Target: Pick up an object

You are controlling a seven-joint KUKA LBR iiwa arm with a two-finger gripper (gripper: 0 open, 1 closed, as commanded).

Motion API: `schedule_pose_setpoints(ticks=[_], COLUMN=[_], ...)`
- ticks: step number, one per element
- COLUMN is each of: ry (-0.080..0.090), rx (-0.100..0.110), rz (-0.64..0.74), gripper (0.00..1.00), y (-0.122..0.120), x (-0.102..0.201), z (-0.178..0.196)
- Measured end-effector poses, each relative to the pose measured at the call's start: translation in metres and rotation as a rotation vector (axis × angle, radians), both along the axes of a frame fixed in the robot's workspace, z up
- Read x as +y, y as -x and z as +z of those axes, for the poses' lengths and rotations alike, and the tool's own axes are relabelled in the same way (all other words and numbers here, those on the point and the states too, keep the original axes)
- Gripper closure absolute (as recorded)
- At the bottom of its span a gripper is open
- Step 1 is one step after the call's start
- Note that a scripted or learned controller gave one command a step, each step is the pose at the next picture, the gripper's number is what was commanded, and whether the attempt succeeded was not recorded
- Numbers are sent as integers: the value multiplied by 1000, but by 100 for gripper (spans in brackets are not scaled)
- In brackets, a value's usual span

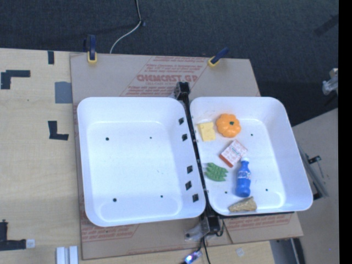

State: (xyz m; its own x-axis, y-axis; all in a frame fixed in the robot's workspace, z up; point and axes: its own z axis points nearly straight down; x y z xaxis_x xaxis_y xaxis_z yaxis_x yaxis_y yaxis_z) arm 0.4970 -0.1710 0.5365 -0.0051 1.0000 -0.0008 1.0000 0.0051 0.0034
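Observation:
The right bin (pixel 275 147) holds several small objects. An orange pumpkin (pixel 228 125) sits near its back, with a pale yellow block (pixel 207 131) just to its left. A red and white packet (pixel 233 153) lies in the middle. Below it a blue bottle (pixel 243 179) lies on its side, and a green leafy piece (pixel 216 172) rests to the left by the bin's inner wall. A tan wedge (pixel 243 205) lies at the front rim.
The left bin (pixel 132 158) sits beside the right one on a cardboard sheet (pixel 165 76), joined by black clips (pixel 190 169). Clamps (pixel 91 49) (pixel 218 55) hold the sheet's back edge. A small grey part (pixel 330 83) pokes in at the right edge.

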Motion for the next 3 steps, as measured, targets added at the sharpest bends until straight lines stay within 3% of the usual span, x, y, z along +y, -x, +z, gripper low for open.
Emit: schedule_pose_setpoints(ticks=[2,3], ry=[-2,3], rx=[4,4], rz=[3,-13], gripper=[100,100], y=[13,-2], x=[130,31], z=[-2,-2])
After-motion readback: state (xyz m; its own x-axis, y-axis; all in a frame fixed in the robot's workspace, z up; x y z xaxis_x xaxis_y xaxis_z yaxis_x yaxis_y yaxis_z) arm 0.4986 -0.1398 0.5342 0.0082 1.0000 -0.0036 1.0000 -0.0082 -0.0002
